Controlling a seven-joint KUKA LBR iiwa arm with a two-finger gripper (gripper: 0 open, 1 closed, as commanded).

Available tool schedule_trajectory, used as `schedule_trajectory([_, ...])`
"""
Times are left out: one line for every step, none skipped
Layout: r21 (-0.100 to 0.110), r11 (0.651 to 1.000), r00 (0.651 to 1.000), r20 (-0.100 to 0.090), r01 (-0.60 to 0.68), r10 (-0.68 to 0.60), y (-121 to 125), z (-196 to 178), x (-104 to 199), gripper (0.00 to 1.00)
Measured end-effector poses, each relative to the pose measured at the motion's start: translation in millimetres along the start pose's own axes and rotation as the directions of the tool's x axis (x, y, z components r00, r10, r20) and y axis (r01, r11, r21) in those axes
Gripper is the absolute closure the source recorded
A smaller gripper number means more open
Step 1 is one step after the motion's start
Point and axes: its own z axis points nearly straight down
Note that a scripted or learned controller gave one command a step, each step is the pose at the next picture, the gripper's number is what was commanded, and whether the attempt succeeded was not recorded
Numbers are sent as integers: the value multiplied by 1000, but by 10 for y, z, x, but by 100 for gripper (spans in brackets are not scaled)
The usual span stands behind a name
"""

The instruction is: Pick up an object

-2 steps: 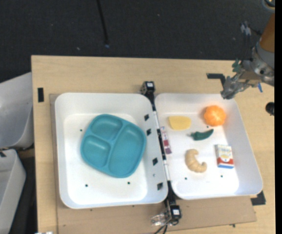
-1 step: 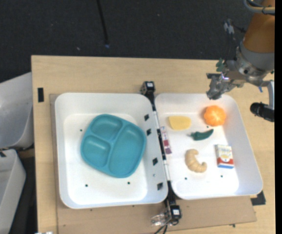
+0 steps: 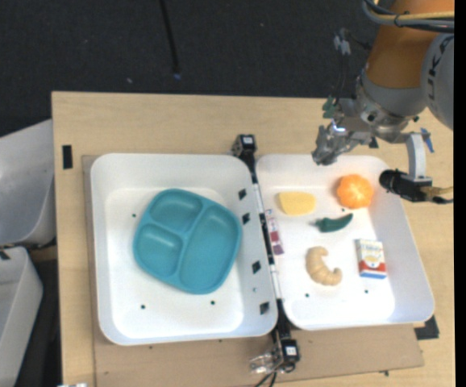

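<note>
Lying across the middle of the left bin (image 3: pixel 104 297), a teal divided plate (image 3: pixel 188 240) with 3 compartments has bare white floor on every side, widest toward the near rim. The 2 bins meet along a centre seam fitted with small black clips (image 3: pixel 244 144), and a strip with purple markings (image 3: pixel 275 237) lies just right of that seam; its print is too small to read.

In the right bin (image 3: pixel 406 297), a pale yellow wedge (image 3: pixel 296 203) sits near the seam, apart from its neighbours. Nearer the front lies a tan, curved croissant-shaped item (image 3: pixel 323 266), with open floor between it and the front rim. A dark green pepper-like piece (image 3: pixel 334 223) rests between the wedge and an orange (image 3: pixel 354 191), just below the orange and not clearly touching it. A small red and white carton (image 3: pixel 371 259) stands near the right wall; its label cannot be made out.

The gripper (image 3: pixel 330 145) hangs over the far edge of the right bin, behind the wedge and left of the orange, with nothing seen between its fingers. Whether the jaws are apart or together cannot be told from this angle.
</note>
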Motion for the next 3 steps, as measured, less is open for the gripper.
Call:
schedule_trajectory([0, 1000, 1000, -1, 1, -1, -138, 15, 594, 100])
schedule_trajectory([1, 1000, 1000, 1, -2, 2, -249, 170, 1047, 100])
schedule_trajectory([-2, 1000, 1000, -1, 1, -1, -303, 120, 1592, 100])
